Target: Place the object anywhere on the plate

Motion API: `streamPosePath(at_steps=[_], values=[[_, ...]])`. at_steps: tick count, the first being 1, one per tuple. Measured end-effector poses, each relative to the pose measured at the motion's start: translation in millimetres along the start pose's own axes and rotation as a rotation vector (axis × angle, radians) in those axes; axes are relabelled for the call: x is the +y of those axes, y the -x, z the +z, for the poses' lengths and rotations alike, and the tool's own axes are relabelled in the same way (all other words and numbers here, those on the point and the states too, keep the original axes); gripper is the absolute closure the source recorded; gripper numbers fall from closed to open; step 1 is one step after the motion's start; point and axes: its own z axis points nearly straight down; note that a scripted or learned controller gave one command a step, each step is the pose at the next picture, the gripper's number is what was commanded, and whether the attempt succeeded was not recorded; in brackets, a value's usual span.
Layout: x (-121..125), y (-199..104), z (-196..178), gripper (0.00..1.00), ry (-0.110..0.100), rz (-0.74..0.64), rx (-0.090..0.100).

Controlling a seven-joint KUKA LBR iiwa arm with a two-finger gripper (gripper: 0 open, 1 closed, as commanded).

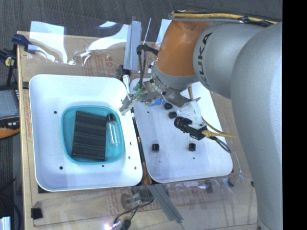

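Near edge: the wooden bench (86,202) carries loose cables and a metal bracket, partly cut off. On it sit two shallow white bins with rounded corners. The left bin (48,169) holds a translucent blue plate (67,121), a rounded square. On the plate lie a dark ribbed block (90,135) and, touching the block's right side, a small clear bottle (113,131) with a dark cap pointing far. Both rest wholly inside the plate's rim. The right bin (201,169) has a flat white floor with several small black studs; its far part is hidden by the arm (240,75), grey with an orange band, which enters from the right. The gripper (128,104) hangs over the seam between the bins, at their far half; whether its fingers are apart or closed cannot be made out. Far side: clear plastic film lies crumpled on the bench.
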Motion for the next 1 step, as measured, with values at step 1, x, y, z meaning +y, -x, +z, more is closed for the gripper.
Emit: streamPosePath(at_steps=[1], values=[[-65.2, 68.0, -7.9, 0.0, 0.002, 0.002, 0.0]])
